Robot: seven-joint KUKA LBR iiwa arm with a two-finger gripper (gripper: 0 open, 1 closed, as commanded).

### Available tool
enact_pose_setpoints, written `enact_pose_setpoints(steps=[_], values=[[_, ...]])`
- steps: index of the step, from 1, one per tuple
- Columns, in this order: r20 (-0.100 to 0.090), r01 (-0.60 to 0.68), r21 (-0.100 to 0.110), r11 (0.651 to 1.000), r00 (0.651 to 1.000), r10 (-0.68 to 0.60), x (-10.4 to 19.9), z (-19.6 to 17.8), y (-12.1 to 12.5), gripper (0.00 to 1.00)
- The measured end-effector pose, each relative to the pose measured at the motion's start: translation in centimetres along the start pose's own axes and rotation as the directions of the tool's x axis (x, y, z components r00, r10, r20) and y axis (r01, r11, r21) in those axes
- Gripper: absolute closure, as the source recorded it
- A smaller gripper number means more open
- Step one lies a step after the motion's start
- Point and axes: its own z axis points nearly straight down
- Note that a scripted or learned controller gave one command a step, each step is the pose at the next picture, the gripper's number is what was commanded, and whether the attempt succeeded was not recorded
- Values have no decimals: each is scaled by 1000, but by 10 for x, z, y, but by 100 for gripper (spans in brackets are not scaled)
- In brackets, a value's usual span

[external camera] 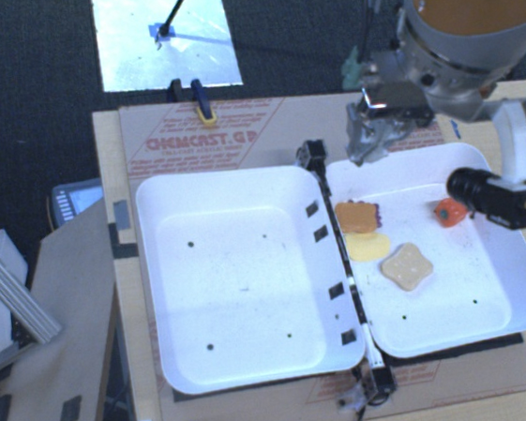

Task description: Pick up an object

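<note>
Dark carpet floor; shiny metal sheet; cardboard-topped bench

Position: one camera, fixed above the bench, looking down at a slant.
Facing: the near edge of the bench lies along the bottom of the frame, the far edge toward the top.
Distance: far enough to take in both the left bin and the right bin whole.
Framing: bins fill the middle and lower frame; dark floor across the top.
Arm entry: the arm comes in at the upper right.
</note>
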Motion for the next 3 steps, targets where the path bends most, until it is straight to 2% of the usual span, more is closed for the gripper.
enact_pose_setpoints(steps=[1,2,3], values=[[5,0,18,1000,1000,0,62,16,24,100],[6,-3,18,1000,1000,3,96,38,62,100],[4,-3,14,1000,1000,3,119,8,84,100]])
